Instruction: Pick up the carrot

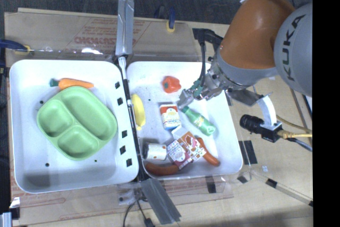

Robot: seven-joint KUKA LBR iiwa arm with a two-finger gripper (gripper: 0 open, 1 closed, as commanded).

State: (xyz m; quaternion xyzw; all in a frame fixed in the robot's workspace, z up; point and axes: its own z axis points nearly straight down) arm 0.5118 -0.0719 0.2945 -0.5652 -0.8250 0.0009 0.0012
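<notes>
Carrot [76, 83] in left bin [21, 167], wedged behind green plate [77, 122] (against far wall). Claw [187, 99] over right bin [228, 135], near green bottle [200, 120], wrong bin; finger state: cannot tell.

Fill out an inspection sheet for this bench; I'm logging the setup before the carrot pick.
Surface: two white bins side by side on a bench.
Job's things: carrot in the left bin, by the green divided plate.
Clutter: right bin holds a red pepper, banana, green bottle, small carton, snack packet, sausages.
Grippers: gripper over the right bin, away from the carrot.
Cables: cable at right.
Surroundings: dark floor.
</notes>
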